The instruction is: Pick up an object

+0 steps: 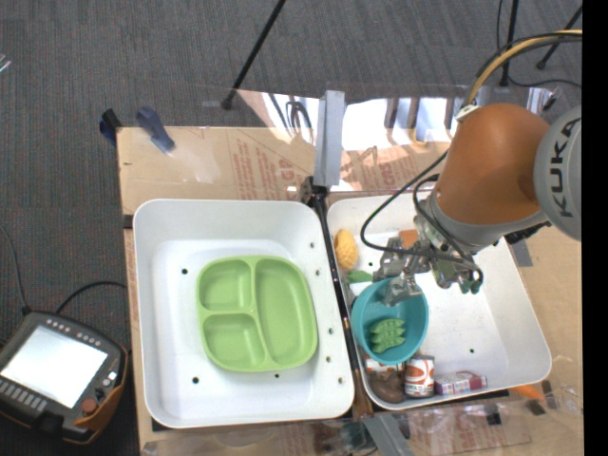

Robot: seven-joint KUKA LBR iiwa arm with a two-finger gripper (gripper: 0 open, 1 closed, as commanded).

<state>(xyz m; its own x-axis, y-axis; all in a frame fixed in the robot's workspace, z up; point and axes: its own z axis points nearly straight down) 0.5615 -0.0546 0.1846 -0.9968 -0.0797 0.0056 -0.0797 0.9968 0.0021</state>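
End effector (397, 288): over teal bowl's (389, 326) rim, finger state cannot be told
Left bin (161, 255): green tray (256, 313)

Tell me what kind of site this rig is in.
Most likely a robotics lab test cell: a KUKA arm over two white bins on a cardboard-covered bench, a teach pendant on grey carpet, and stand legs behind.

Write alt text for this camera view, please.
A grey and orange robot arm's gripper hangs over a teal bowl holding a green toy in the right white bin; the left white bin holds a green divided plate.
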